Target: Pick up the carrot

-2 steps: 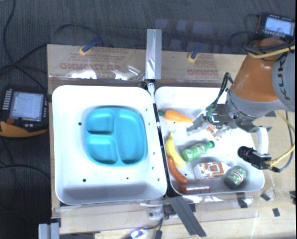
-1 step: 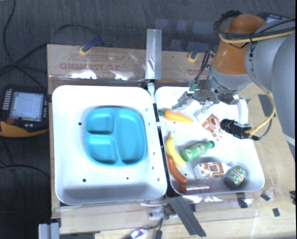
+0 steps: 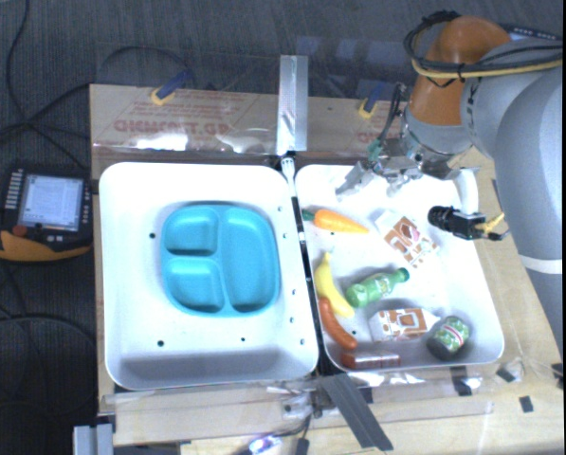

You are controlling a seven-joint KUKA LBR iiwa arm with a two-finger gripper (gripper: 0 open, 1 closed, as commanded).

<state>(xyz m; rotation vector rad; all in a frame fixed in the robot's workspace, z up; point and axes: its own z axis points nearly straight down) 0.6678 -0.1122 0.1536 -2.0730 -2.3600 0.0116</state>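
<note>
Two white bins sit side by side. In the right bin [image 3: 486, 297], the carrot [image 3: 339, 222] lies loose, just below and left of the hand [image 3: 375, 176], which hovers at the far rim, fingers spread apart, nothing between them.

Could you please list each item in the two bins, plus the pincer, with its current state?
carrot: lying flat, untouched, right bin
pincer: open, holding nothing, above the bin's far end
blue tray: upright in left bin, compartments bare
banana: lying flat
green bottle: on its side
sausage: lying flat
can: tipped over
two small cartons: lying flat
</note>
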